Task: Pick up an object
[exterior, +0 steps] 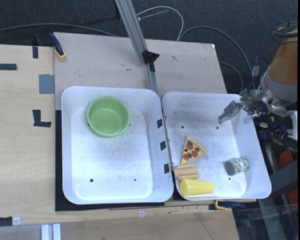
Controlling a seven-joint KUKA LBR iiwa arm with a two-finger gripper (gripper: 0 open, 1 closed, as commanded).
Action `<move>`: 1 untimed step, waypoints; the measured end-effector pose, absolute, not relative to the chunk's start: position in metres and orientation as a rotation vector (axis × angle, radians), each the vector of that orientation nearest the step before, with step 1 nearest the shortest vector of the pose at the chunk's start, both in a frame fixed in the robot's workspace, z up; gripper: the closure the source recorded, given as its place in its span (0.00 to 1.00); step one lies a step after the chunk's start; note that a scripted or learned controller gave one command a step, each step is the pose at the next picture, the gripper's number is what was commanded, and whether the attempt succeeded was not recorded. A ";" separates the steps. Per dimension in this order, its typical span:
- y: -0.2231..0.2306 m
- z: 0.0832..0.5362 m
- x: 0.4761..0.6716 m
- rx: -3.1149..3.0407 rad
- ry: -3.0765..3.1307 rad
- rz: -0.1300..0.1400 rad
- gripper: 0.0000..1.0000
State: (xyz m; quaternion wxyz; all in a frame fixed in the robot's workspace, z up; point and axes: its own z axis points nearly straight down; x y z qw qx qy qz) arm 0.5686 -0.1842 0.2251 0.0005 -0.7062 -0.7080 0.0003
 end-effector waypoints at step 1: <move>-0.184 0.225 0.569 -2.218 -2.223 0.001 0.00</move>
